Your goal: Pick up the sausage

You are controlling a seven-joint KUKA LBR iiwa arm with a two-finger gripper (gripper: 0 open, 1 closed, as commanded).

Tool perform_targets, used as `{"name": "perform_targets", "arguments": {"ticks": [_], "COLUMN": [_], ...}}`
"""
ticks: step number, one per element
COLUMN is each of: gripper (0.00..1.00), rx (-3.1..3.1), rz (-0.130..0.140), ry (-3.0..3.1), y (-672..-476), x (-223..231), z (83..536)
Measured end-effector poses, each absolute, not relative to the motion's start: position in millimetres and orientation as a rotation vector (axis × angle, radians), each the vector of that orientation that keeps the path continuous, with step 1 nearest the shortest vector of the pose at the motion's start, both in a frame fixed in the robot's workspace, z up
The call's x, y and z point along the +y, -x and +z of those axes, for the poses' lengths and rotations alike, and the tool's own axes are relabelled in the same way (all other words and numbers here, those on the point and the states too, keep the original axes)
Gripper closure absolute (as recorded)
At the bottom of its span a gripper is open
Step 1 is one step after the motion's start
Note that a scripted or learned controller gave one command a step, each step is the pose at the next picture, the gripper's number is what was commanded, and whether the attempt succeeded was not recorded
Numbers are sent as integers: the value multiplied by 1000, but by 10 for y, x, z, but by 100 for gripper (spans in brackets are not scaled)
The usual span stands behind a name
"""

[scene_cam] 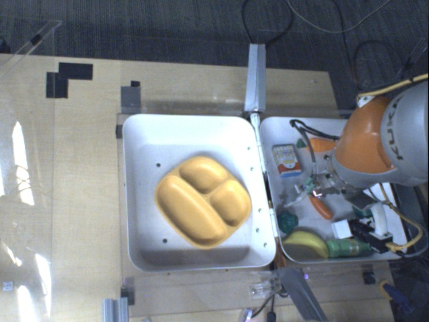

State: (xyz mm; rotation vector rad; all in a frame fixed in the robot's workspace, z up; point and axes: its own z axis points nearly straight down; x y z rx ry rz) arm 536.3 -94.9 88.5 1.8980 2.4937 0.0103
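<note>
Reaching arm: grey and orange, entering from frame right over the right bin (268, 173)
Gripper (310, 188): low in the right bin's middle; fingers' spread cannot be told
Sausage (322, 208): orange-red, just right of the gripper, lower centre of that bin
Left bin (141, 180): yellow sectioned tray (203, 200), centred
Bottom edge, right bin: banana (305, 242), green bottle (348, 248)

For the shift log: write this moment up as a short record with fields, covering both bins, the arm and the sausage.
left bin: holds one yellow sectioned tray
right bin: cluttered with small items
sausage: orange-red, lying in the right bin, just under the arm
arm: reaches in from the right, over the right bin
pincer: low over the right bin beside the sausage; nothing seen held
other items: small carton, banana, green bottle, dark green piece
</note>
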Motion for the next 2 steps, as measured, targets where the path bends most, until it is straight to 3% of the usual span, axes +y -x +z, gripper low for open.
{"name": "perform_targets", "arguments": {"ticks": [1,2], "gripper": [100,100], "rx": [2491,2482], "rz": [18,6], "ry": [-1892,-1920], "y": [-5389,-5274], "x": [-940,-51], "z": [1006,1853]}}
